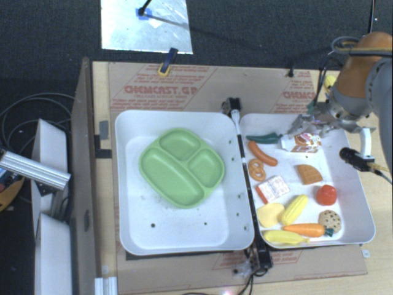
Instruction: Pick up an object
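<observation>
The arm (pixel 362 72) is reaching in from the right, its orange band sitting at the far right edge, and the end effector (pixel 313 123) is hanging over the far part of the right bin (pixel 362 223), just above a small white carton (pixel 302 142) with red print. Whether it is spread or pressed together I cannot tell, and nothing is showing plainly between its tips. The carton is lying at the far middle of the right bin, touching or nearly touching the end effector's lower end. Left of the carton a dark green piece (pixel 265 137) is lying, and just nearer than that a sausage (pixel 262 153) is resting at a slant, with a pretzel (pixel 256 171) beside the bin's left wall. A red and white packet (pixel 272 188) is sitting near the middle, a brown bread slice (pixel 309 174) to its right, and a tomato (pixel 326 195) further right. Nearer still, a corn cob (pixel 295 208) is leaning against a pale yellow piece (pixel 269 214), a cookie (pixel 329 220) is lying at the near right, a carrot (pixel 304 230) is lying beside it, and a banana (pixel 284 237) is resting along the near wall. The left bin (pixel 141 238) is holding a green divided plate (pixel 182 167) with three compartments, lying flat near the middle. Both bins are sitting side by side on the table (pixel 184 85).
</observation>
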`<control>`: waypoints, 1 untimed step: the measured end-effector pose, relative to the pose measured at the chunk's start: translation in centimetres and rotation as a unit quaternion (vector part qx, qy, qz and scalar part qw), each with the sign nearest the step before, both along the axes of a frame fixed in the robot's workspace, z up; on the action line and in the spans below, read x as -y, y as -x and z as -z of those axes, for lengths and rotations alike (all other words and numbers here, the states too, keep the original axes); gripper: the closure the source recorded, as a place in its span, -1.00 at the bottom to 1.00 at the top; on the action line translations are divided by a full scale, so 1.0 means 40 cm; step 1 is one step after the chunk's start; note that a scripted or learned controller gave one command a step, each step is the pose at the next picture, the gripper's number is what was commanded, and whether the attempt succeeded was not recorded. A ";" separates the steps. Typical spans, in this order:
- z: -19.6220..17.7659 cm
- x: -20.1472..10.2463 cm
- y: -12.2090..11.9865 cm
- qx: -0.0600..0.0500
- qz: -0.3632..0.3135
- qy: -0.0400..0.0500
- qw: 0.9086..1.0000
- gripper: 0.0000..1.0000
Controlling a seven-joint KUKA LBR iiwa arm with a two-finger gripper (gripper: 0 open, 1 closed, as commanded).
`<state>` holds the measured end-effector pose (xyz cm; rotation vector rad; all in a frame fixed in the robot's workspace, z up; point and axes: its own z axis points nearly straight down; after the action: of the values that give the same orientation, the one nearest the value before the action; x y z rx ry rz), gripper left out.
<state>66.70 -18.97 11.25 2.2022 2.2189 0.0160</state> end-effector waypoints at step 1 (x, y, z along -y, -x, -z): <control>-0.170 -0.246 0.115 -0.006 -0.002 -0.003 1.000 1.00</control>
<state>62.09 -9.14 18.07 2.2072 2.2326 0.0082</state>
